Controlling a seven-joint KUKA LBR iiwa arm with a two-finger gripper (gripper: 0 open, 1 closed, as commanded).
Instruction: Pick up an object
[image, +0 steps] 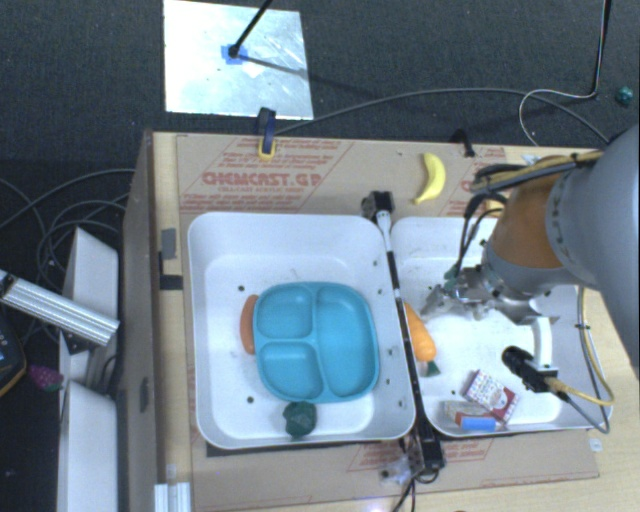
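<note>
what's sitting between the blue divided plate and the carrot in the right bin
In the camera view, the two bins' adjoining white walls with a dark divider strip run between the blue divided plate and the carrot; nothing else lies there.

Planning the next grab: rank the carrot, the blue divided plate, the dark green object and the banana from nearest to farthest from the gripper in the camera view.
From the gripper in the right bin:
1. Carrot, just below it at the right bin's left wall.
2. Blue divided plate, in the left bin's middle.
3. Banana, on the board above the bins.
4. Dark green object, at the left bin's bottom edge.
</note>
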